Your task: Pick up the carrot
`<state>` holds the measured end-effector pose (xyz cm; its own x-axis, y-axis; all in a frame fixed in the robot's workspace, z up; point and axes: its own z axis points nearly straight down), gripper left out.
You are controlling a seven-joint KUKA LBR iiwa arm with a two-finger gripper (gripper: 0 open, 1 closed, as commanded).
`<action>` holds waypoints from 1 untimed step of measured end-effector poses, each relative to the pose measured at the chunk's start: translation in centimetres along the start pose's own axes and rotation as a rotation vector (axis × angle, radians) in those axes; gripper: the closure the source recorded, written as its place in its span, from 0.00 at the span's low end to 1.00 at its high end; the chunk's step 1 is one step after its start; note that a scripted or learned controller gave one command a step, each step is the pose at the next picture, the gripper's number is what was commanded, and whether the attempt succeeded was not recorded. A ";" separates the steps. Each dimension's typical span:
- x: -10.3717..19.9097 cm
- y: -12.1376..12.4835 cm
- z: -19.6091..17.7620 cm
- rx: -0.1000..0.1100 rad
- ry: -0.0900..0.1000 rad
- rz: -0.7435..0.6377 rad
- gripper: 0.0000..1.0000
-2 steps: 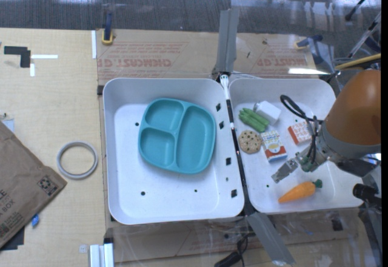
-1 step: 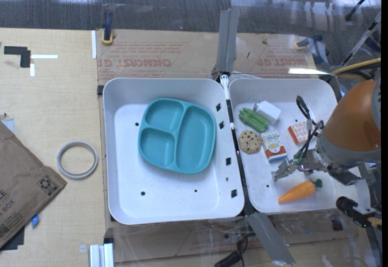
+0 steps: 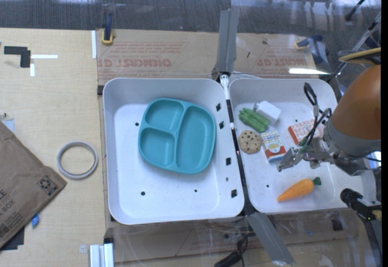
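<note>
Presently, near to far. Carrot (image 3: 297,190): orange with a green top, lying on its side on the floor of the right bin (image 3: 262,199), near its front edge, untouched.

Pincer (image 3: 291,158): hanging just beyond the carrot and apart from it, reaching leftward over the bin floor; whether it is spread or pressed together I cannot tell, and nothing shows in its grip.

Risk: the carrot lies slantwise and looks rounded, so a descent off its middle could roll or nudge it toward the bin wall. The small packet (image 3: 274,143) and cookie (image 3: 249,141) sit near to the left; a leftward drift might catch those instead.

Arm (image 3: 357,114): enters from the right, orange band bulking above the wrist, bent low over the bin's right side.

Further left, a teal divided plate (image 3: 177,136) sits in the left bin (image 3: 121,156).
</note>
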<state>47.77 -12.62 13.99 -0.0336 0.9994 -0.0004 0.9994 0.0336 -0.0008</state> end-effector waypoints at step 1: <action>-5.1 -0.3 4.9 0.002 0.001 0.031 0.00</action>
<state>47.67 -17.71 9.08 -0.0025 1.0000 0.0001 1.0000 0.0025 -0.0026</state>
